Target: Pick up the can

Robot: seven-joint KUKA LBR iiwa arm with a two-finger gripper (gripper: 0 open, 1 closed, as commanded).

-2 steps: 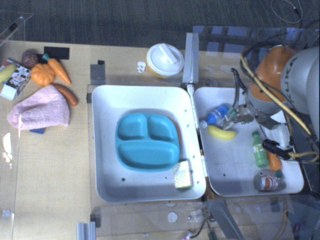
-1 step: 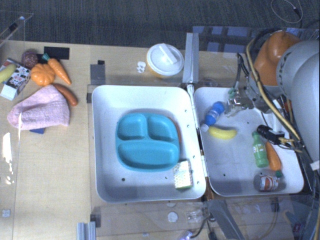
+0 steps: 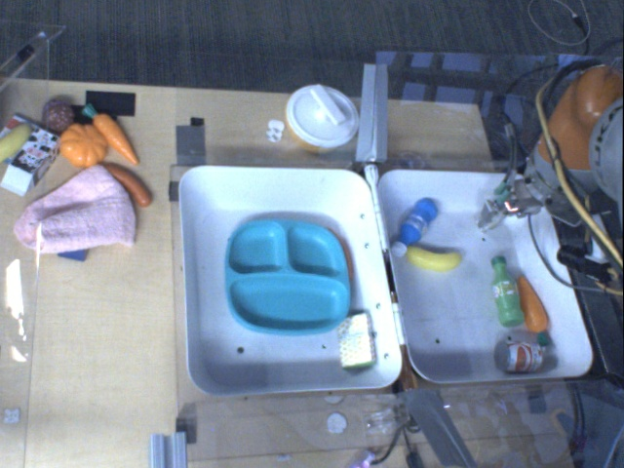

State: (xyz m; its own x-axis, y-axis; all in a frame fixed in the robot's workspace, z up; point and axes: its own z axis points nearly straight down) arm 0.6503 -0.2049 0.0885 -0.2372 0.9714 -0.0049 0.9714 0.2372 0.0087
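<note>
Gripper (image 3: 499,209) hangs well above the can (image 3: 524,356)

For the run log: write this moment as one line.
task: pick up can | can: lying in right bin, near corner, ungrasped | gripper: above right bin's far side, apart from can | beside can: green bottle, carrot

In the right bin (image 3: 561,354), the can (image 3: 520,356) is set at the near edge, with the bottle (image 3: 505,292) and carrot (image 3: 532,303) just behind; the banana (image 3: 433,257) is placed farther left.
</note>
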